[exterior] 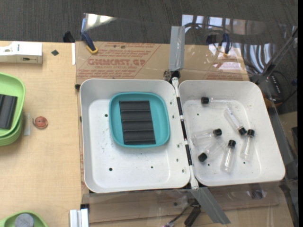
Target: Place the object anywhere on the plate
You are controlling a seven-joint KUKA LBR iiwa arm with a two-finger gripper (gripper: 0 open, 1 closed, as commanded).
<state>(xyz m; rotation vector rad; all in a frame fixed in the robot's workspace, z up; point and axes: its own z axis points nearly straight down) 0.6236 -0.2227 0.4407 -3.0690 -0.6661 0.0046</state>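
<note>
Two shallow white bins are set side by side on a light wooden surface (47,174). In the left bin (94,174) a teal plate (163,119) is laid flat, towards the far side, and a dark ribbed insert (137,122) is seen in its middle. The clear vials (229,156) with black caps, the task's things, are scattered on their sides across the right bin (265,174), well apart from the plate. A printed cardboard sheet (123,60) is spread on the far side of the bins. At the left edge stacked green trays (12,110) are placed, with a small reddish disc (40,122) just beside them and a white box (21,52) farther off. Beyond the surface a dark carpeted floor (142,4) is visible, and cables (258,56) are gathered at the far right.
</note>
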